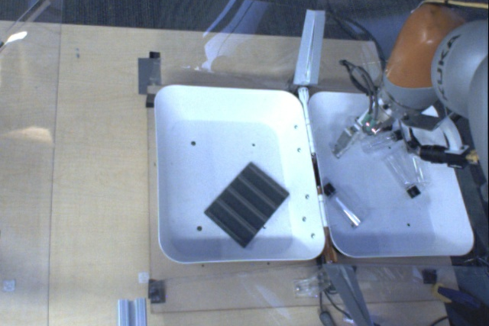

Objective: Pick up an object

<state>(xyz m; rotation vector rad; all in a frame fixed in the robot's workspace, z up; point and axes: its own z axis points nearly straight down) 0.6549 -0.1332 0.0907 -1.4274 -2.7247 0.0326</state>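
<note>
lying left of gripper (382, 135) (far): ribbed pad (247, 204)

1. Bins (176, 118): smooth white plastic with a soft sheen.
2. Pad (247, 204): dark, matt, ribbed, looks like rubber or plastic.
3. Bench (76, 202): pale wood-look top, smooth, under a clear glossy sheet.
4. Rail (309, 50): bare brushed metal.
5. Arm (458, 65): smooth grey shell, glossy orange band.
6. Gripper (382, 141): clear, shiny plastic fingers.
</note>
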